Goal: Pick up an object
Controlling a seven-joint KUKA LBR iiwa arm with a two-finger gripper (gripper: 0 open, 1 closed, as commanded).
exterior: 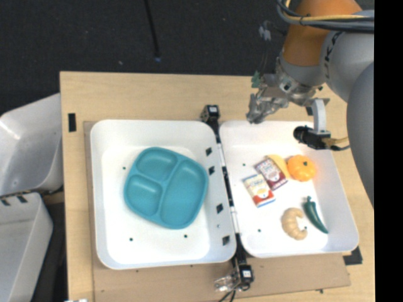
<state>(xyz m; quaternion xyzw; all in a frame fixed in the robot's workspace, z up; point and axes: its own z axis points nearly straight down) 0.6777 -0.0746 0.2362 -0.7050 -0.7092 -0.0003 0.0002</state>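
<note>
Gripper (258, 113) hovers over the back edge of the right bin (334, 234), nothing in it, and I can't tell how it's set. Pickable stuff sits mid-bin: two packets (264, 180), a pumpkin (301, 168), a croissant (294, 223), a green pepper (314, 214). All look like light toy food. I'd go for the pumpkin, pinched across its middle; the flat packets look slippery

Right bin (334, 231) contents: two small packets (265, 181), orange pumpkin (301, 168), green pepper (313, 214), tan croissant (294, 223), all lying loose, closely grouped.
</note>
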